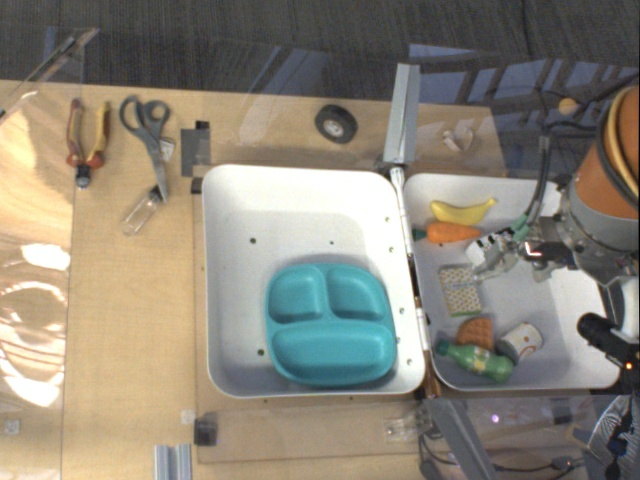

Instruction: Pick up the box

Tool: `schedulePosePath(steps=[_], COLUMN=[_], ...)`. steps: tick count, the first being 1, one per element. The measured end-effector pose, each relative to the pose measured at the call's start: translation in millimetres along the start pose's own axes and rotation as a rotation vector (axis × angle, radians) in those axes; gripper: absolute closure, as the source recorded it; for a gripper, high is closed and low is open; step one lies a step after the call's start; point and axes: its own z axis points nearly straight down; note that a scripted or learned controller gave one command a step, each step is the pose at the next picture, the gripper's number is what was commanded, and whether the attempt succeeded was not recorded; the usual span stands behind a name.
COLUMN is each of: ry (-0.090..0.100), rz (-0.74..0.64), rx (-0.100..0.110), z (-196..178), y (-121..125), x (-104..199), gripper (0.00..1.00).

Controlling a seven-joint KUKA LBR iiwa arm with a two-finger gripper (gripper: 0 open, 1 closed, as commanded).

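Camera view: grey arm with orange band (612, 183) enters from the right over the right shallow white bin (585, 373). Its claw (497, 256) hangs above that bin's upper middle, just beside the orange carrot toy (452, 233); whether the claw is spread or pressed together, cannot tell, too blurred.

The small flat box with a checkered pattern (460, 289) lies on the bin floor just below-left of the claw, not held. Yellow banana toy (462, 210) sits near the bin's top edge, touching or just above the carrot. Green bottle-shaped toy (476, 359), brown-orange item (478, 329) and white cylinder (522, 341) cluster near the bottom.

Left white bin (230, 268) holds a teal divided plastic tray (330, 322). On the bench (120, 348): scissors (148, 133), red-handled pliers (86, 140), black tape roll (336, 123).
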Motion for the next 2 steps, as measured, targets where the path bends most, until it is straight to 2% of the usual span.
schedulePosePath(steps=[1, 2], ry=[0.0, -0.001], rz=[-0.086, -0.044], rx=[0.001, -0.008], z=[83, 176], y=[45, 43], x=[24, -5], gripper=[0.0, 0.0])
